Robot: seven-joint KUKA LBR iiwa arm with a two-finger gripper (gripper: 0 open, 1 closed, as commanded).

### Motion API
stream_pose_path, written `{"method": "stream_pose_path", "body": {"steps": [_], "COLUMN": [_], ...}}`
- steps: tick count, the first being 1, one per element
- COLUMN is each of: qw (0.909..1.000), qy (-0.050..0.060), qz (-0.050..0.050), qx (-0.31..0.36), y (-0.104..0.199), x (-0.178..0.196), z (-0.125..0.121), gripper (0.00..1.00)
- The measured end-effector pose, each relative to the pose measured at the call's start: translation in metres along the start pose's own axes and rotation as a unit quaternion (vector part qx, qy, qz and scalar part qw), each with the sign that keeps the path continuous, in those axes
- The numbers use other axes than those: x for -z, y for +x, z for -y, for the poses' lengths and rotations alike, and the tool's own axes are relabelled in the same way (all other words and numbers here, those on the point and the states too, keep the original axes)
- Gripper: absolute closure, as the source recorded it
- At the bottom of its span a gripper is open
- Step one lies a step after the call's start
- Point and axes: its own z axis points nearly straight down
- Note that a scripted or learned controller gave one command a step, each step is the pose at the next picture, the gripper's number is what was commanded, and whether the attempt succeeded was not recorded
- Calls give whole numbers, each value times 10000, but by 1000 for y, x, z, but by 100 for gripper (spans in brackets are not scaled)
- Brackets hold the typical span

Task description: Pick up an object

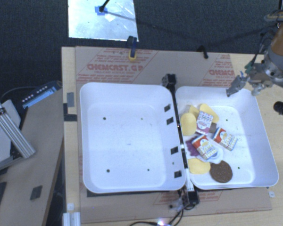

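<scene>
Two white bins sit side by side on the bench (pixel 70 140). The left bin (pixel 127 135) lies well to the left of the pincer and lower in the view, just its bare white floor with a few small dark dots. The right bin (pixel 262 140) is right below the pincer and has all the stuff in it, bunched toward its left half.

Counting what's in there: four pale yellow rounded pieces, three small printed packets in white, red and yellow, one purple bit, and one dark brown round cookie. So nine things or so, though the pile overlaps and I wouldn't swear to it.

Going left to right: the biggest yellow piece (pixel 188 123) is hard against the divider, down and left of the pincer. Another yellow piece (pixel 198 165) sits lower, near the front wall. The purple bit (pixel 194 148) pokes out under a packet (pixel 207 149). A second packet (pixel 204 120) lies higher up, touching a yellow piece (pixel 208 110). The cookie (pixel 221 172) is flat near the front, well below the pincer. A third packet (pixel 225 138) is the rightmost item, almost straight below the pincer.

The pincer (pixel 245 84) hovers over the back rim of the right bin, fingers spread apart, gripping nothing.
</scene>
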Motion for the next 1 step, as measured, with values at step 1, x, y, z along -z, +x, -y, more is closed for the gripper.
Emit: {"method": "stream_pose_path", "body": {"steps": [1], "qw": [10000], "qy": [73], "qz": [-32], "qx": [21], "y": [58], "x": [-115], "z": [51], "gripper": [0]}}
